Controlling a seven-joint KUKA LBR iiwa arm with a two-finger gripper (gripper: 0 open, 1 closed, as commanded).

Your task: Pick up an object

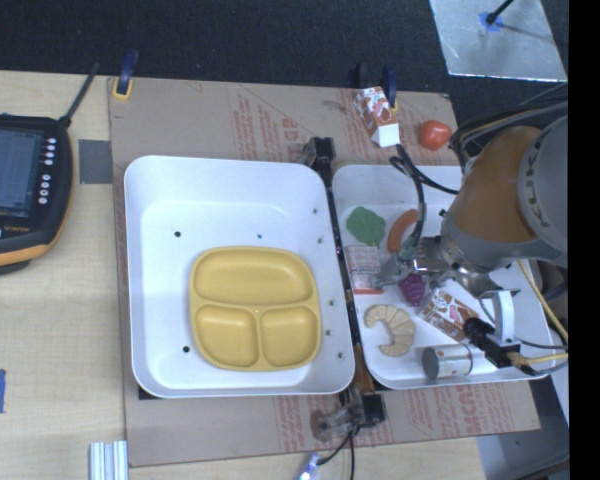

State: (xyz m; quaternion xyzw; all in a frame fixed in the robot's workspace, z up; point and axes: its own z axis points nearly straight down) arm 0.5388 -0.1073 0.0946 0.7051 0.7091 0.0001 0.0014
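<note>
My gripper [405,268] hangs low in the right bin [380,368], reaching in from the right under the arm's orange band. Its tips are right above a small purple object [413,289]. Around it lie a green leaf-shaped piece [366,225], an orange-red piece [402,229], a clear plastic packet [361,262], a tan croissant [391,328], a brown snack wrapper [446,313] and a grey cylinder [445,361]. Nothing shows between the fingers.
The left bin [150,208] holds a yellow three-section plate [255,306]. Outside the bins, a small carton [376,115] and a red tomato [434,134] lie on the cardboard at the back. A teach pendant [18,188] rests at the far left.
</note>
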